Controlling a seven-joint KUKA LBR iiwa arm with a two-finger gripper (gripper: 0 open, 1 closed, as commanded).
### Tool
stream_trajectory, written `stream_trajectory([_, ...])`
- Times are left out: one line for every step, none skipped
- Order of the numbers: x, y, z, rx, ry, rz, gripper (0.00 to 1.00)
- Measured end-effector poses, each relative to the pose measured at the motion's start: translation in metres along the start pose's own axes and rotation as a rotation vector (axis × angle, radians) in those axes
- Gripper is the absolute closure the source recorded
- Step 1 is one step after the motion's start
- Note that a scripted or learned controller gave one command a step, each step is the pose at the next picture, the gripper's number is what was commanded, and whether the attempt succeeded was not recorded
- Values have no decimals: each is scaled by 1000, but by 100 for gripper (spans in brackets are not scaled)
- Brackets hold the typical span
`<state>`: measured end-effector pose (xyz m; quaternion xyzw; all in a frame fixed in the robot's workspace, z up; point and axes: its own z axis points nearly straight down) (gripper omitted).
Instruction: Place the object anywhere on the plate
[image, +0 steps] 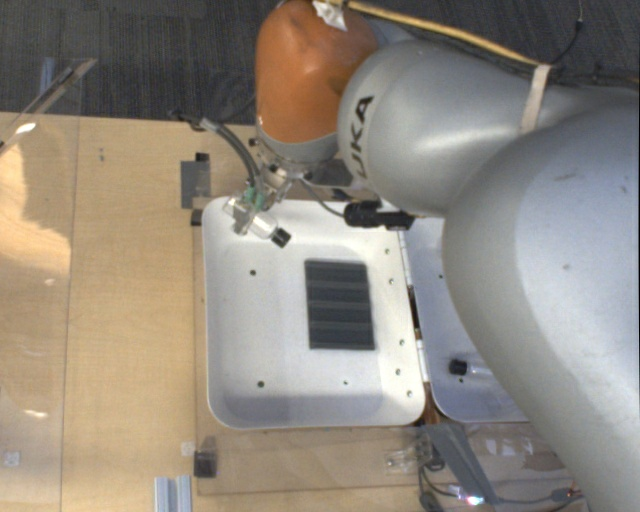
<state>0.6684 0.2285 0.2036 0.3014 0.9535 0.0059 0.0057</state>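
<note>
A large grey robot arm (480, 150) with an orange band (300, 70) reaches in from the right, above two shallow white bins. Its gripper (255, 215) hangs over the far left corner of the left bin (240, 340); whether it is spread or pressed together cannot be told. A dark, ribbed rectangular plate (340, 304) lies flat near the middle of that bin. A small dark object (458, 368) rests in the right bin (440, 300), beside the arm.

Pale wooden bench (100, 300), dark ribbed floor (130, 50) beyond.
</note>
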Motion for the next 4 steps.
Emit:
stream_trajectory([8,4,-39,3,2,-572,100])
stream_trajectory([12,0,-7,6,5,-391,100])
stream_trajectory([8,3,-24,3,3,-673,100])
stream_trajectory([-13,-16,11,10,4,-9,100])
